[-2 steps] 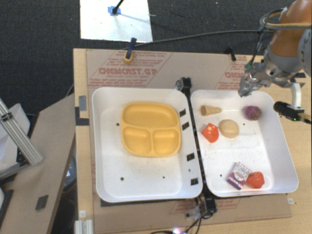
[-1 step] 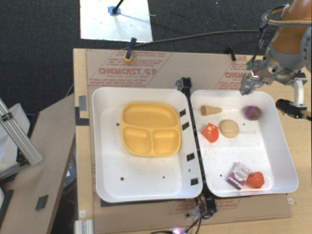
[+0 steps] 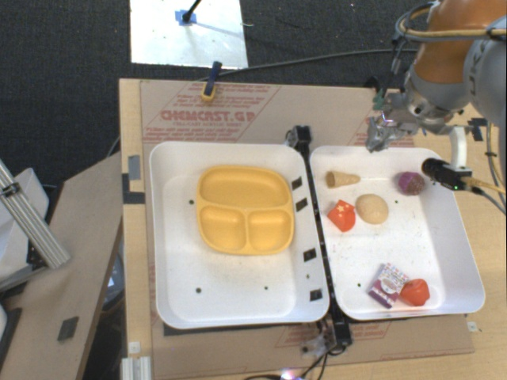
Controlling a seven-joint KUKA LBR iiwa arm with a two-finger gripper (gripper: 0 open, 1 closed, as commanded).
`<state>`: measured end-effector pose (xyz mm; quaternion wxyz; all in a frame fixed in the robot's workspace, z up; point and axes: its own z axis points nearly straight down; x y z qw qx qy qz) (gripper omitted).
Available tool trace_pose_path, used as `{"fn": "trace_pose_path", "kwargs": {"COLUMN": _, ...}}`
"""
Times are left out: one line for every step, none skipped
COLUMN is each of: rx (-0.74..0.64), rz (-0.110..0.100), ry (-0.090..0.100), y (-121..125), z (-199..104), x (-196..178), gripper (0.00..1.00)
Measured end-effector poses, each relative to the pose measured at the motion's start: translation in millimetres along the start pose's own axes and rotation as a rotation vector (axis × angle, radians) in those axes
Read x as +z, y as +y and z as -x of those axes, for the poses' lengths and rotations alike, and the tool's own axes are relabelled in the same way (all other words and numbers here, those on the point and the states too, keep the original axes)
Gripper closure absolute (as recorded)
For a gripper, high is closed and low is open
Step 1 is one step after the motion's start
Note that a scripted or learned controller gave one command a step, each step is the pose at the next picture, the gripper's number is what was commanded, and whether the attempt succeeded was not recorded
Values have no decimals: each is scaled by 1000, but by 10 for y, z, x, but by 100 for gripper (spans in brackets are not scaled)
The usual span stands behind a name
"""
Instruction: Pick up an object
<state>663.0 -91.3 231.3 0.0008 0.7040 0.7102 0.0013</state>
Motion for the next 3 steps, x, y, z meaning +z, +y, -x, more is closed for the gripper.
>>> {"fn": "trace_pose_path", "kwargs": {"rx": 0, "rz": -1, "ry": 1, "y": 53, "z": -470, "x": 62, "gripper": 100}}
{"fn": "trace_pose_path", "kwargs": {"rx": 0, "rz": -2, "ry": 0, "y": -44, "z": -1073, "x": 57, "gripper": 100}}
{"fn": "trace_pose_path", "kwargs": {"rx": -1, "rz": -2, "ry": 1, "y": -54, "z": -1596, "x": 158, "gripper": 100}}
